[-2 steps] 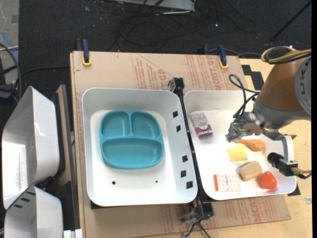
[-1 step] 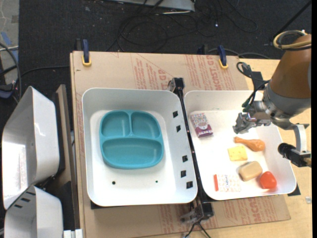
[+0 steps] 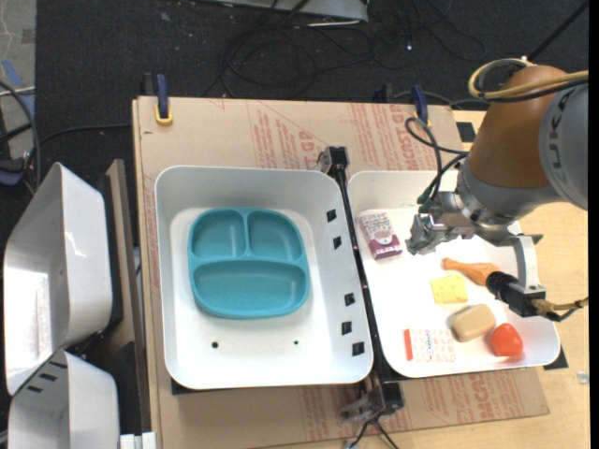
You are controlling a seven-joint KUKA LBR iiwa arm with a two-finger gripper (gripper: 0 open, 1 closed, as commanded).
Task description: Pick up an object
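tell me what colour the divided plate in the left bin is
Teal blue; the divided plate shows plainly in the camera view.

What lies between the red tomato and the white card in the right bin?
In the camera view, a tan bread roll lies between the red tomato and the white card.

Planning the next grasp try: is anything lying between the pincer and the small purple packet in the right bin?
Nothing visible does. The pincer hangs just right of the purple packet, with bare white bin floor between them. The yellow block, carrot and the other items lie further toward the near right.
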